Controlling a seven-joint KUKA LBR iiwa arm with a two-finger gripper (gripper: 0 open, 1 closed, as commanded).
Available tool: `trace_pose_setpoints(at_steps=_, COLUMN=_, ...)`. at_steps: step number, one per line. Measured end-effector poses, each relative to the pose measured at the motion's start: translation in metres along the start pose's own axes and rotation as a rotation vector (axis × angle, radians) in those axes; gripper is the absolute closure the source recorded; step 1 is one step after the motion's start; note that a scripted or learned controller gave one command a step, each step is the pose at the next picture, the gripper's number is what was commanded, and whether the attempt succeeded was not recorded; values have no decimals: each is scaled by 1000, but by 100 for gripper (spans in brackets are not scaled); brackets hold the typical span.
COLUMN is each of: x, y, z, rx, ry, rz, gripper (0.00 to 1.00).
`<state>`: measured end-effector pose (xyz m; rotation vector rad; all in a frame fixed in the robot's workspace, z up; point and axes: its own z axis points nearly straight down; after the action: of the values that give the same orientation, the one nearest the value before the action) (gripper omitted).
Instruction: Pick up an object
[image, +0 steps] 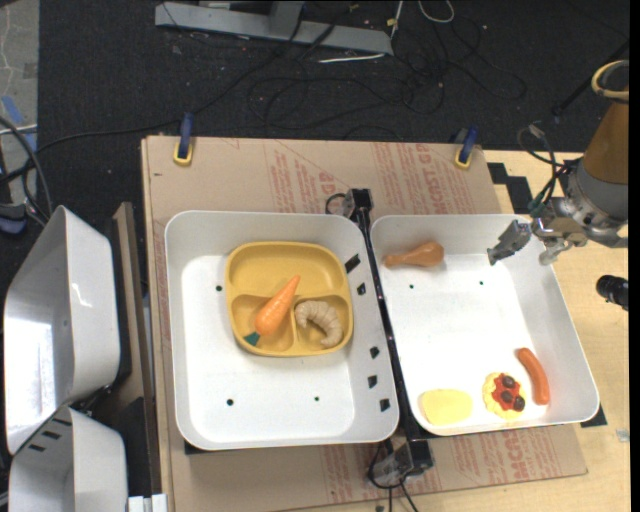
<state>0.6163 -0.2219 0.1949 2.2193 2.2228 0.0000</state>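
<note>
- The gripper (528, 243) hangs over the right bin's (470, 330) upper right corner, jaws apart, nothing between them.
- A drumstick (415, 256) lies left of it, near the bin's top edge.
- A sausage (533, 375), a pizza (505, 393) and a yellow disc (446, 406) sit at lower right.
- In the left bin (200, 380), a yellow plate (290, 297) holds a carrot (276, 307) and a shrimp (321, 322).

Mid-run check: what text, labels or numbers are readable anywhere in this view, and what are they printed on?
Red lettering on the brown cardboard sheet under the bins: repeated print, seen reversed or upside down, too blurred to read.
Same red print on the cardboard's front strip: also unreadable.
Left bin, right bin, yellow plate, gripper: no text seen.
</note>
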Motion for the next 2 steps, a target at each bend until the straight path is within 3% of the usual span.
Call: trace_pose_setpoints(at_steps=2, x=4, y=0, z=105, rx=2, ry=0, rz=-1, gripper=0)
